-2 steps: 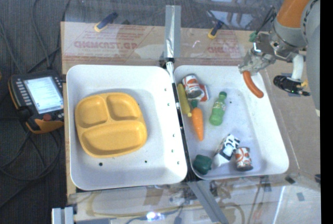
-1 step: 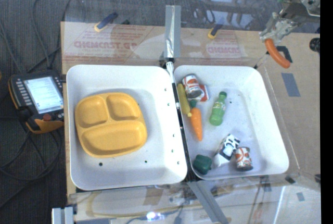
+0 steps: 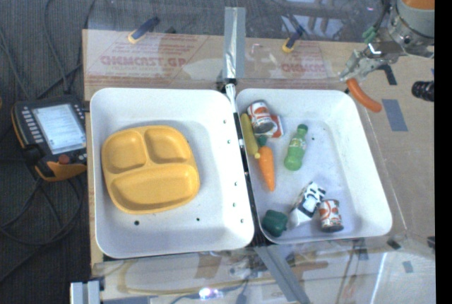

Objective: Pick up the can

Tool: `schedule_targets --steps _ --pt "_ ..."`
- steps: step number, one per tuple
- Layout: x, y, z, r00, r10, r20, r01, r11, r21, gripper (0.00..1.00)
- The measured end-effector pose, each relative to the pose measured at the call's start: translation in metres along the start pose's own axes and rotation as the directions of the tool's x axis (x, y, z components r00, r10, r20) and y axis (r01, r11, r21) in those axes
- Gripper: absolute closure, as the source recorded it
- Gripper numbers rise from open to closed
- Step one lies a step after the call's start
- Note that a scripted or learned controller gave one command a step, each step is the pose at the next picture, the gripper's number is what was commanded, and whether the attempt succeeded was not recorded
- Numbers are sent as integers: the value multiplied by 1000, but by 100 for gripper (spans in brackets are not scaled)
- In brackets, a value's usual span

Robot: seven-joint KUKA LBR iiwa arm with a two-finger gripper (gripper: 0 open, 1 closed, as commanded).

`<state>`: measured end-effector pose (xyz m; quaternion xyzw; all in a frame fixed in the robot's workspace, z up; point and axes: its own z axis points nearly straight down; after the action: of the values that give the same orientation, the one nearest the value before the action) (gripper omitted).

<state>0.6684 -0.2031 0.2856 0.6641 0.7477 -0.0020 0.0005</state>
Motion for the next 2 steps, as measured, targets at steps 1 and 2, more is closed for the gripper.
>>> schedule_targets --steps 1,2 --pt "-21 -2 -99 994 -113 2 113 994 -2 100" --pt "-12 -69 2 960 -279 -2 279 960 -2 100"
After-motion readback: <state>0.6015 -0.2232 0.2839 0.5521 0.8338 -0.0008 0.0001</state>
